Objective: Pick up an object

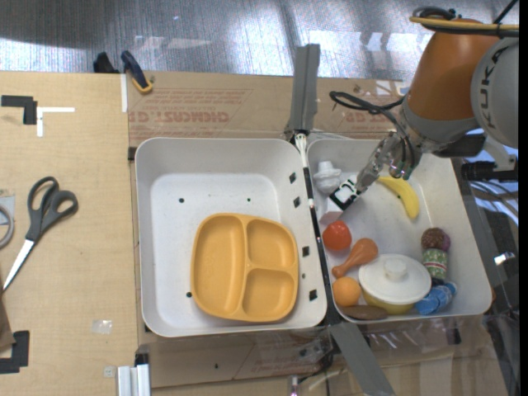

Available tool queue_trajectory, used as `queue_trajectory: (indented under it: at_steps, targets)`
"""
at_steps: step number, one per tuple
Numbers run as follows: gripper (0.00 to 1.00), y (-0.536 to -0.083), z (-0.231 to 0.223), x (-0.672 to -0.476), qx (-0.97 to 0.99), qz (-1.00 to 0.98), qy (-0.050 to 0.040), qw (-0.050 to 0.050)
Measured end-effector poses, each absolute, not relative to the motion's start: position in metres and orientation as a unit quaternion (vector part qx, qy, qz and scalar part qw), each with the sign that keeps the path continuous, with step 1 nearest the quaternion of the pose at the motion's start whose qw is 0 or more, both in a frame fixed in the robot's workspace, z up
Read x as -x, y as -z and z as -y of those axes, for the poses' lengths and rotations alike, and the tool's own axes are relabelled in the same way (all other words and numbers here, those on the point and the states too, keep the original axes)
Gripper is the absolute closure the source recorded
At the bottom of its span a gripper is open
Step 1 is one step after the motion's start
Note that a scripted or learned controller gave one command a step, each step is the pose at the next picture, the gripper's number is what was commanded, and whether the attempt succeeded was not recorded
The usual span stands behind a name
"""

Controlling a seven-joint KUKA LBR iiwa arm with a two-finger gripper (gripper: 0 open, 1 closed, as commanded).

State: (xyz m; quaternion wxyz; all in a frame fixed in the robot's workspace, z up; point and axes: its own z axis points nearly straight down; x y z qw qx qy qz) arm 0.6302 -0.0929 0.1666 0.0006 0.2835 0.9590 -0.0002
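Observation:
The right bin holds the loose objects. A yellow banana lies near its back, and a small white item sits in the back left corner. A red tomato, an orange drumstick-shaped toy and an orange ball lie along the left side. A white-lidded yellow pot stands at the front. My gripper reaches down-left into the bin, between the white item and the banana, just above the tomato. Nothing shows held in it.
A dark-topped jar and a blue piece sit at the right bin's front right. The left bin holds a yellow divided plate. Scissors lie on the bench at far left.

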Motion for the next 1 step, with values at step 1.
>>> queue_trajectory:
  at_steps: [1]
  targets:
    - [1.00,-0.2637,0.0666,-0.6219,-0.286,-0.958,0.0001,0.002]
